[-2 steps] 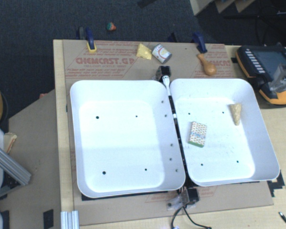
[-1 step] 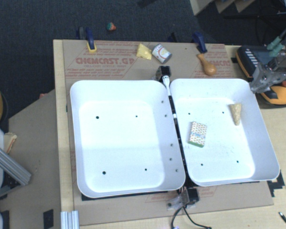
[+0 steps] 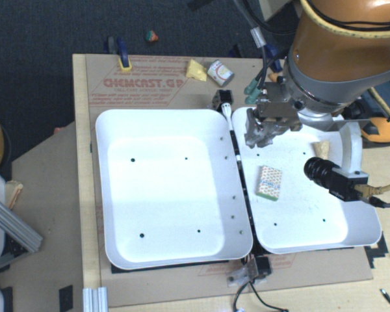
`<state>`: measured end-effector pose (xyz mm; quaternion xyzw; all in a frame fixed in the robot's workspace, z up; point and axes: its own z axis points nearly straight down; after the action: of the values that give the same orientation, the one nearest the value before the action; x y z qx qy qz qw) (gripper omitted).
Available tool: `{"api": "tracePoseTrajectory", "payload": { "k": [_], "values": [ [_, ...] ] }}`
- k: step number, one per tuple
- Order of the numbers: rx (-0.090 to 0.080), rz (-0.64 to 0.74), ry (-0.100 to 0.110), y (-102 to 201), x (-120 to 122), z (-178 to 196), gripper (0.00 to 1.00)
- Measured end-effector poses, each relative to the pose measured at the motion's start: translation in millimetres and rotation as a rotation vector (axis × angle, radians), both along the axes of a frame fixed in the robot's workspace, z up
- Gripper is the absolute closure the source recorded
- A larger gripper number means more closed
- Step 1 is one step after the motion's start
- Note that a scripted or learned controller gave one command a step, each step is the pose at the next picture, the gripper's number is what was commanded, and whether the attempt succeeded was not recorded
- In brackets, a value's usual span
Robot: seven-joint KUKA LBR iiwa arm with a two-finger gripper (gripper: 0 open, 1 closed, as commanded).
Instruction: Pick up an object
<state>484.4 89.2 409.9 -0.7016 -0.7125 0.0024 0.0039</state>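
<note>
Dark blue-grey carpet surrounds a pale wooden bench (image 3: pixel 84 174) printed with red lettering, and 2 shallow white bins sit on it side by side. From the right the grey arm with its orange band (image 3: pixel 351 18) reaches over the right bin (image 3: pixel 299 229), and its gripper (image 3: pixel 259 135) hangs above that bin's upper left corner, close to the ridge where both bins meet. Whether its metal tips are spread or pressed together cannot be told from this slanted look down; nothing is seen between them.

Just below the gripper, apart from it, a small rectangular block (image 3: pixel 270 181) lies flat on the right bin's floor, tilted slightly, its top pale with a fine dotted pattern and a green edge along its lower side. It rests near the bin's left wall, with bare white floor below and to its right. A black cylindrical part on a white bracket (image 3: pixel 328 174) juts over the bin to the block's right, and a small tan piece (image 3: pixel 321 149) lies near the bracket's upper end.

Further out, the left bin (image 3: pixel 162 181) shows a wide flat floor marked by 4 dark dots. Beyond the bins' far rims, on the bench, lie a yellow wedge (image 3: pixel 196 71), a small white box (image 3: pixel 220 73) and a blue-and-yellow clamp (image 3: pixel 123 56). A tiny coloured object (image 3: pixel 152 36) sits on the carpet.
</note>
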Motion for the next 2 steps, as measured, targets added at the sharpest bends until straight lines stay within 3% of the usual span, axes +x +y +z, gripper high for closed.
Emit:
{"api": "tracePoseTrajectory", "payload": {
  "k": [1,2],
  "values": [
    [0.002,-0.008,-0.016,70.1,-0.4,55.0,1.0],
    [-0.006,-0.008,0.003,139.3,-7.4,-53.2,1.0]
  ]
}}
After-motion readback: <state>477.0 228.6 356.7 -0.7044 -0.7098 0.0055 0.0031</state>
